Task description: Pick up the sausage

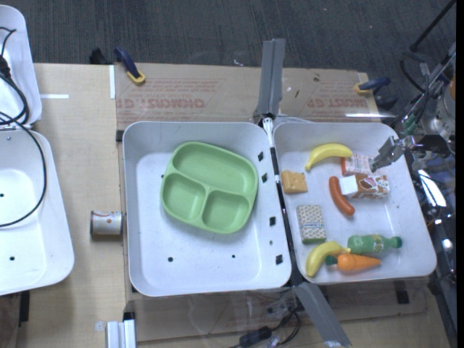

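Observation:
The sausage [341,196], red-orange and short, lies in the middle of the right bin [406,267], running from upper left to lower right. A small carton [368,185] touches its right side. My gripper [386,155] hangs over the bin's upper right part, above and to the right of the sausage, just past the carton and a pinkish packet [354,165]. It is apart from the sausage.
Around the sausage lie a banana [328,153], a toast piece [293,182], a patterned box [312,222], a second banana [320,257], a green bottle [373,243] and a carrot [357,262]. The left bin [145,252] holds a green divided plate [210,187]. A can [106,223] lies on the bench.

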Motion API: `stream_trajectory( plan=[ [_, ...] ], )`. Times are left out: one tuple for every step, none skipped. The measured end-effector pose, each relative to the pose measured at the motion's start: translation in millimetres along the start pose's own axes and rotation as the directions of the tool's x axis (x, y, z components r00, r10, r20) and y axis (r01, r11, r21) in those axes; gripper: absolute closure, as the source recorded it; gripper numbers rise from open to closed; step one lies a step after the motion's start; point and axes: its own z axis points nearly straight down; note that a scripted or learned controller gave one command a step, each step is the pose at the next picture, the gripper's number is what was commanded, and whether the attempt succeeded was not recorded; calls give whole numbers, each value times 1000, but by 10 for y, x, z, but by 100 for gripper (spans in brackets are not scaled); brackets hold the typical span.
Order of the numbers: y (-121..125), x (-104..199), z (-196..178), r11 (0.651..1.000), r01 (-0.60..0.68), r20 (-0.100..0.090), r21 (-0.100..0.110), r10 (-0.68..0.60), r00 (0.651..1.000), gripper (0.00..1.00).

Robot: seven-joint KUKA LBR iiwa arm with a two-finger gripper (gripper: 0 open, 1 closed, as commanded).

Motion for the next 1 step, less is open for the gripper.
stream_trajectory(
  plan=[
    [280, 282, 1274, 998, -67, -1, 1, 67, 998, 0]
  ],
)
